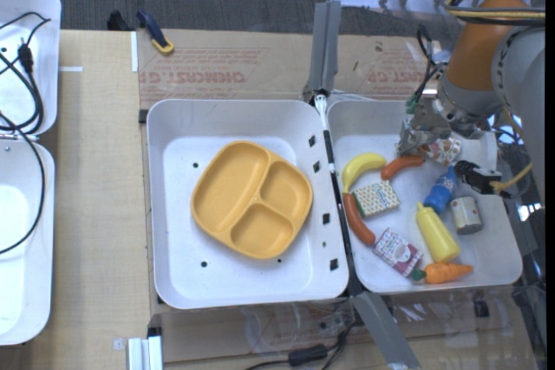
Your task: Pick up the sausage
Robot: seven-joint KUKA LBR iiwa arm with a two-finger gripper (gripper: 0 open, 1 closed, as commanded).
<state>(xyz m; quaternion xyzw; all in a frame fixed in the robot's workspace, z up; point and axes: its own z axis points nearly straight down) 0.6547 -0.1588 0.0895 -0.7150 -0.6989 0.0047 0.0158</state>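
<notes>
Camera view: claw (pixel 422 137) low over the far part of the right bin (pixel 512 260), below the grey arm (pixel 512 74) with its orange band; open or shut, cannot tell. Just beneath and in front, an orange carrot-like piece (pixel 401 165) lying slantwise, with a white patterned cup-like thing (pixel 444 150) beside it. Nearer the bin's middle, a yellow banana (pixel 362 166) curved above a small patterned box (pixel 375 198). Sausage (pixel 359 221), red-orange and long, lying along the left wall of the right bin, just below the banana and touching nothing of the claw, well apart from it. Further on: a blue bottle (pixel 440 191), a grey can (pixel 466 215), a yellow squeeze bottle (pixel 437 233), a pink carton (pixel 397 251), and a second carrot (pixel 448 272) at the near edge. In the left bin (pixel 169 273), a yellow divided plate (pixel 252 199) near the middle. Both bins side by side on the tabletop (pixel 95 186).
</notes>
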